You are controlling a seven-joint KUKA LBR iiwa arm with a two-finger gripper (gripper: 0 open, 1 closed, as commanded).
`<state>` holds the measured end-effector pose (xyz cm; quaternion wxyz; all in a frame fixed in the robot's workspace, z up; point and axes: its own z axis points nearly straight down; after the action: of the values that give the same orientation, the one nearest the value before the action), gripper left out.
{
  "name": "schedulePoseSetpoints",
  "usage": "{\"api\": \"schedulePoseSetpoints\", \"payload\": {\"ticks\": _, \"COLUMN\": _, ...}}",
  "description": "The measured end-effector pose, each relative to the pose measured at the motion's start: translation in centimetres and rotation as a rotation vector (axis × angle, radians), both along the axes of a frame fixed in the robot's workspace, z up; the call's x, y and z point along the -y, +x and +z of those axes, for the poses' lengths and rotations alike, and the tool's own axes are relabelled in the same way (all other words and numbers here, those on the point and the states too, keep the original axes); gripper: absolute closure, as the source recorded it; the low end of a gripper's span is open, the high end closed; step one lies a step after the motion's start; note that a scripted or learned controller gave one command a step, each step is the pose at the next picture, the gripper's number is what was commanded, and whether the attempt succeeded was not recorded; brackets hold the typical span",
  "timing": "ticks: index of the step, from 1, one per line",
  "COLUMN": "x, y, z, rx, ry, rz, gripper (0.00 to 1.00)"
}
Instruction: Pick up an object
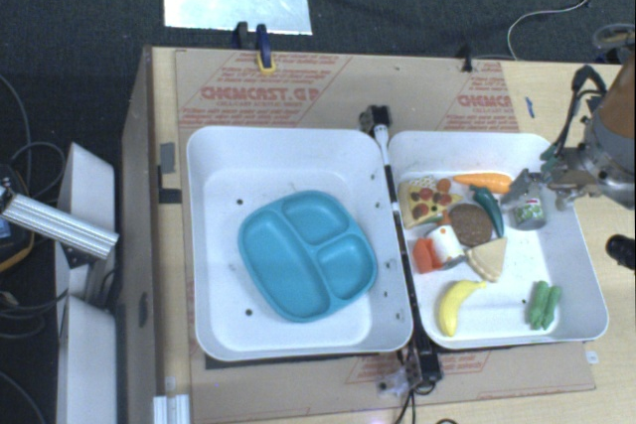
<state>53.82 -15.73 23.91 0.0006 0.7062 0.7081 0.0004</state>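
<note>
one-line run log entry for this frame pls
gripper over right bin, upper right, above small green-white item | grasp: unconfirmed | blue tray in left bin

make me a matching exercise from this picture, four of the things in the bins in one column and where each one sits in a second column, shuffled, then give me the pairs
Things:
1. blue divided plate
2. banana
3. carrot
4. green beans

Places:
A. near-right corner of the right bin
B. far side of the right bin, beside the pizza slice
C. middle of the left bin
D. near edge of the right bin, towards the divider between the bins

Pairs: 1-C, 2-D, 3-B, 4-A
</note>
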Motion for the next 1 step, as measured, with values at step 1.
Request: {"api": "schedulePoseSetpoints", "payload": {"ticks": 1, "x": 1.55, "y": 5.6, "z": -5.82, "rx": -0.001, "ry": -0.001, "rz": 0.002, "gripper": 0.0}}
